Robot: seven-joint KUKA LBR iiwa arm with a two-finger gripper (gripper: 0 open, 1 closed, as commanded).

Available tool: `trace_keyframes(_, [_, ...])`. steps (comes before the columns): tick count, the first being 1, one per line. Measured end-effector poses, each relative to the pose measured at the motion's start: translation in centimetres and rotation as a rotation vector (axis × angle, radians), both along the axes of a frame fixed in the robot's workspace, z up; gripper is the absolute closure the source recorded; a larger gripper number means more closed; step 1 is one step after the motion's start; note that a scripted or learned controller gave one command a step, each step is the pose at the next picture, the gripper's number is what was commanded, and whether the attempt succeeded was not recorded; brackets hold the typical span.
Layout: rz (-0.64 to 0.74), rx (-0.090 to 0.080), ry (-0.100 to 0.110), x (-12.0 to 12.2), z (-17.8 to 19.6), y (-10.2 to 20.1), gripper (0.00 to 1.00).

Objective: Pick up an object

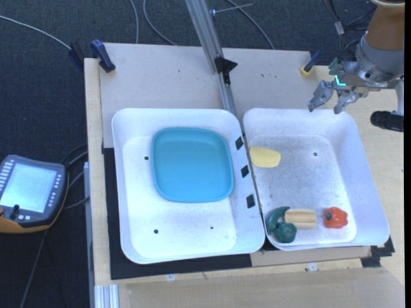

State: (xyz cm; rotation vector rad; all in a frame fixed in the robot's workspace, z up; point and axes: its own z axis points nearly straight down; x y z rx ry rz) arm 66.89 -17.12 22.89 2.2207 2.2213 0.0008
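My gripper hangs over the far right corner of the right bin, fingers spread apart with nothing between them. In that bin a yellow lemon-shaped piece lies near the left wall. Along the near wall sit a dark green vegetable, a tan bread-like stick touching it, and a red pepper. All of these lie well apart from the gripper.
The left bin holds a flat blue plate. A metal pole slants down to the gap between the bins. A teach pendant lies left of the bench. Blue clamps grip the board's far edge.
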Motion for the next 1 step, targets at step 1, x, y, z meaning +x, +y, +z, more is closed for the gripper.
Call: trace_keyframes(1, [0.0, 0.0, 0.0, 0.0, -0.01, 0.0, 0.0])
